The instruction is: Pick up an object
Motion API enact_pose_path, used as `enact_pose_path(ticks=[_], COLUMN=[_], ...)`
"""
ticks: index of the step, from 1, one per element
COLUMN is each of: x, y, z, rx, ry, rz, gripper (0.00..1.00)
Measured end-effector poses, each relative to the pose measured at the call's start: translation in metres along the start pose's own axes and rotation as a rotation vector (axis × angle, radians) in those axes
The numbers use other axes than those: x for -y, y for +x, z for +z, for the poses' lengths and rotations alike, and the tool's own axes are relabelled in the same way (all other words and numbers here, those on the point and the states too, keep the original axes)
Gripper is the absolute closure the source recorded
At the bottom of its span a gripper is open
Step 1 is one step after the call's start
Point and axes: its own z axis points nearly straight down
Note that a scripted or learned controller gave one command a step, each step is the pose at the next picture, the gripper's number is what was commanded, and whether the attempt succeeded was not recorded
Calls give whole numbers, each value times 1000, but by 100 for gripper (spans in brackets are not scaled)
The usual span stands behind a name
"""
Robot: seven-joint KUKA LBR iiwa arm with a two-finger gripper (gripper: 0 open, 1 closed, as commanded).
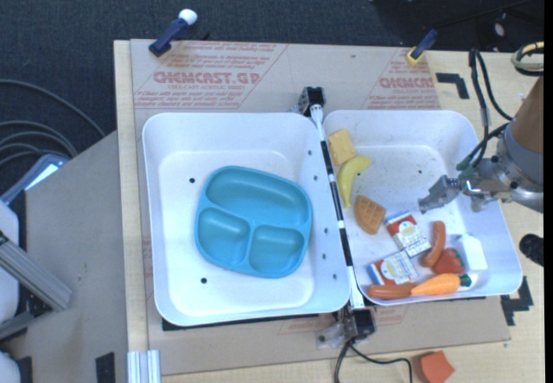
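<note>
Tabletop [259, 70] w/ brown protective paper printed in red lettering carries two shallow white bins side by side. Left bin [164, 200] holds one thing: a blue divided plate [253, 221], three compartments, lying flat near bin's centre. Right bin [432, 126] holds the pick candidates, mostly bunched in its left and near parts.

Arm [529, 148] comes in from the right edge, grey, over right bin's right side. Hand [442, 193] hangs above bin's middle-right, fingers pointing left; open or shut can't be told from this angle, and nothing is seen between the fingers. It sits just right of the food cluster, apart from the items.

Items in right bin, big to small approx.: banana [350, 176], yellow, curved, against the divider betw. bins; carrot [438, 284], orange, lying along near wall, green tip at its right end; yellow cheese-like wedge [341, 146] just above banana, touching it; waffle-like brown piece [369, 213] just below banana; two small red-and-white packets, one [409, 234] mid-bin, the other [395, 269] nearer, just above an orange-red sausage [389, 291] by the near wall; second sausage [436, 241], upright-ish, right of the packets; red piece [448, 262] betw. that sausage and carrot; white block [472, 252] at far right.

Off the bins: blue-and-white clamp [173, 31] at tabletop's far-left corner, yellow-blue clamp [421, 47] far right, orange block [435, 366] at near edge.
</note>
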Motion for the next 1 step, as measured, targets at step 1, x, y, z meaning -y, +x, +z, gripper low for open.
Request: enact_pose_path(ticks=[1], x=[1], y=[4], z=[131], rx=[1], ry=[-2], rz=[1], gripper=[0])
